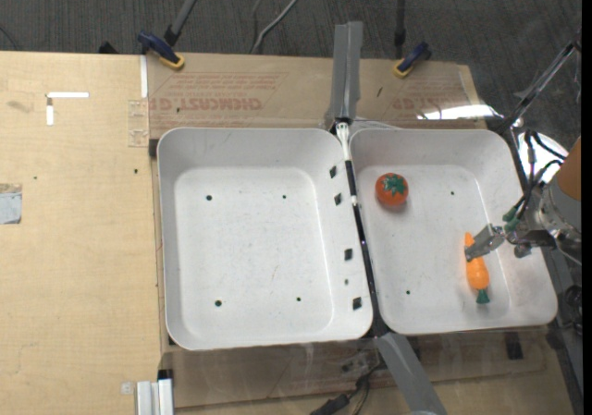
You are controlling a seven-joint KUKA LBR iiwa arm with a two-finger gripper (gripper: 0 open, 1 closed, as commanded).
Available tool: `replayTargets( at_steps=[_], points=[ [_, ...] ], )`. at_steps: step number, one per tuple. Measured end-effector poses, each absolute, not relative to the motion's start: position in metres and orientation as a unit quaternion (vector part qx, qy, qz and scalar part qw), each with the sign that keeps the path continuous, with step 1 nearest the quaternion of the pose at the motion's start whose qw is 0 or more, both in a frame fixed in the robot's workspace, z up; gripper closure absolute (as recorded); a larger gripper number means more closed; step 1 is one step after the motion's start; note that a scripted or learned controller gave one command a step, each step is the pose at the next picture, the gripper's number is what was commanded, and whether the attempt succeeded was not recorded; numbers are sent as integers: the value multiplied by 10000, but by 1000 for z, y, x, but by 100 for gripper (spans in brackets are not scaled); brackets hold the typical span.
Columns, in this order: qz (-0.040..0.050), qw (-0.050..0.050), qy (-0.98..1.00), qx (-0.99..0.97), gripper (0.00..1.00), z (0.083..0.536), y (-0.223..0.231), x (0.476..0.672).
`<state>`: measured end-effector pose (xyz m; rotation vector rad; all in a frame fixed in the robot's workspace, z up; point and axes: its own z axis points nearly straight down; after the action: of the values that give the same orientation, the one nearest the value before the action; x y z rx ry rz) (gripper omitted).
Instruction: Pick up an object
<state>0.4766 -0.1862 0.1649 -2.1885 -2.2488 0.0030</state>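
Reaching low over carrot [477, 274].

The left bin [250, 238] lies wide open to reach. In the right bin [435, 302], a tomato [391, 190] and carrot [477, 273] (well apart) leave bare floor between them.

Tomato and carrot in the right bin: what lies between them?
Nothing: bare white bin floor separates the tomato from the carrot, as the camera view shows.

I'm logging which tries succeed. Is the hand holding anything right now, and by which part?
It cannot be told. The hand sits right at the top end of the orange carrot in the right bin, but no closed hold shows.
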Motion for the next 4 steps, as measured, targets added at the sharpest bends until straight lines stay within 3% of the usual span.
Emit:
replayTargets(
  at_steps=[1,2,3,4],
  points=[
    [7,11,-7134,-7008,0,91,-198,484],
    [8,15,-7124,-7018,100,100,-198,484],
    [11,2,-6642,-7475,100,252,-161,488],
    [15,4,-6867,-7269,100,224,-192,516]
  ],
)
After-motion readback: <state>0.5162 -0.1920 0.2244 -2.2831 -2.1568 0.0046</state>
